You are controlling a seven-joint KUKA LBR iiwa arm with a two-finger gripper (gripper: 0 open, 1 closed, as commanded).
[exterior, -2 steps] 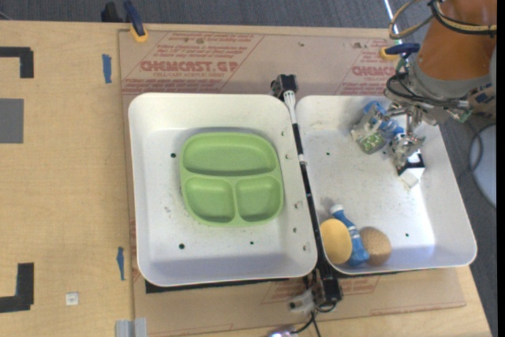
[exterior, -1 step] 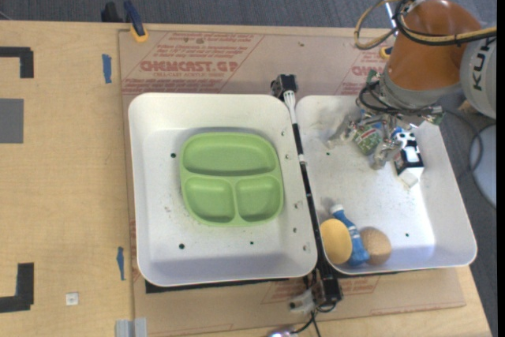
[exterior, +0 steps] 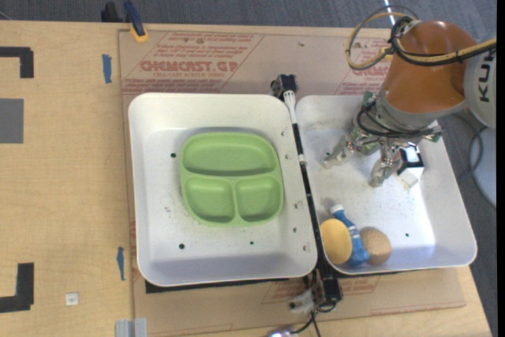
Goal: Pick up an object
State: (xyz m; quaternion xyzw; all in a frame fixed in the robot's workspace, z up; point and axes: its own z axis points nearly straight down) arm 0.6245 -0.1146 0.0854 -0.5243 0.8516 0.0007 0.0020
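My gripper (exterior: 357,162) hangs over the upper middle of the right bin (exterior: 450,241), its metal fingers (exterior: 338,153) spread wide apart with nothing between them. At the bin's front left corner lie a yellow egg-shaped object (exterior: 334,240), a blue item (exterior: 354,241) and a tan rounded object (exterior: 376,245), packed against one another. They sit well below the gripper and apart from it. The orange band of the arm (exterior: 422,65) rises above the gripper at the bin's back right.
The left bin (exterior: 150,170) holds a green tray (exterior: 231,177) with three compartments. A black bar (exterior: 296,146) runs between the two bins. A small white-and-black piece (exterior: 410,162) shows beside the fingers. Cables (exterior: 371,39) loop above the wrist.
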